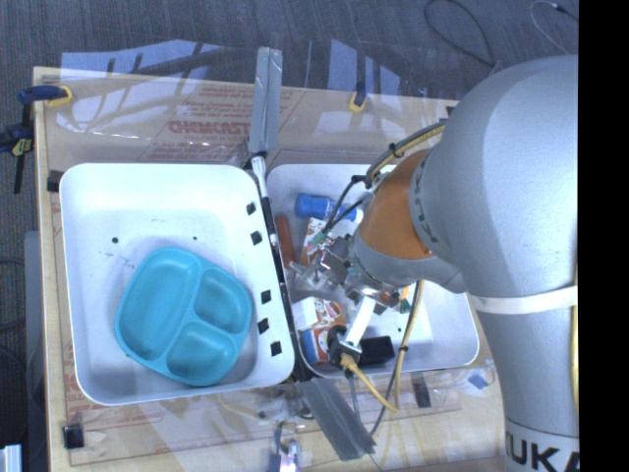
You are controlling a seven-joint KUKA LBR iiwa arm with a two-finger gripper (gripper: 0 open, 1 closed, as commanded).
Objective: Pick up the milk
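- The left bin (88, 214), at centre left of the frame, held a blue sectioned plate (184, 313) in its lower half.
- The right bin (457, 332) held a blue cylinder (313, 205) at its upper left.
- Printed cartons (319, 315) lay along its left wall.
- The gripper (313, 275) sat among the cartons.

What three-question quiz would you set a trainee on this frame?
1. True or false: the blue tray lies in the left bin.
2. Which bin does the arm hang over? A: left bin. B: right bin.
3. Fill in: the blue cylinder lies toward the right bin's ___ end in the picture (top/bottom).
Key: 1 true; 2 B; 3 top.
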